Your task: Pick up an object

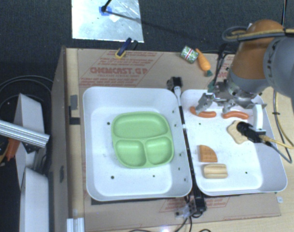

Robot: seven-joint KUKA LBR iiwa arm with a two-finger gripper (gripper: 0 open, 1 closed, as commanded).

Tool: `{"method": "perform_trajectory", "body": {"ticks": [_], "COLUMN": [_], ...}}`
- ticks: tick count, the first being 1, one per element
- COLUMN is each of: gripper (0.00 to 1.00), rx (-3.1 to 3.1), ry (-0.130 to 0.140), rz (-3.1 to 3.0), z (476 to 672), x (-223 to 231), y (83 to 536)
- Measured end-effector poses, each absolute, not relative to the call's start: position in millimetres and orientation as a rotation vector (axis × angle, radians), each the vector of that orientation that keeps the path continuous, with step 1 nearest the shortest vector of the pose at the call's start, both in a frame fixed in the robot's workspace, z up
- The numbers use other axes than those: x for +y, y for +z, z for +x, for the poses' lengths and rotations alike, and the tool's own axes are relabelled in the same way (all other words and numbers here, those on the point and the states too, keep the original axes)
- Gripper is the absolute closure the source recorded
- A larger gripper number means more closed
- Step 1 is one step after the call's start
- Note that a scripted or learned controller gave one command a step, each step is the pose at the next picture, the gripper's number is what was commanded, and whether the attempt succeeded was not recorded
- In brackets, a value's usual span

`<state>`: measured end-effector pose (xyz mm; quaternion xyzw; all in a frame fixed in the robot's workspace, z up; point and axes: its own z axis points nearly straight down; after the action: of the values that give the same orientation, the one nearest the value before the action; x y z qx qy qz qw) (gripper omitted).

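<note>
Lying nearest in the right bin (274, 178), a bread roll (215, 170) and toast wedge (207, 153) wait untouched; beyond them the gripper (206, 102) hangs over a sausage (203, 113), poised to grasp, though its jaw spread is unclear.

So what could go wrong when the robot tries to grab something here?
The gripper hangs over a hot dog that lies close to the right bin's wall, so a finger might bump that wall. A second hot dog lies near it and could get nudged. The hot dogs look smooth and round, so one might slip out.
</note>
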<state>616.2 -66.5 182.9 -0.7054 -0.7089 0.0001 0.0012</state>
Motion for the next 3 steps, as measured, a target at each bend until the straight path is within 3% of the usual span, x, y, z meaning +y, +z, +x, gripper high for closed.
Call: {"method": "perform_trajectory", "body": {"ticks": [1, 2, 3], "gripper": [0.00, 0.00, 0.00], "rx": [-2.223, -2.219, -2.221], "ry": [0.000, 0.011, 0.010], "rz": [-2.222, -2.207, -2.209], "z": [645.7, 666.3, 666.5], "x": [-110.9, -122.5, -112.7], "y": [84.0, 82.8, 82.5]}}
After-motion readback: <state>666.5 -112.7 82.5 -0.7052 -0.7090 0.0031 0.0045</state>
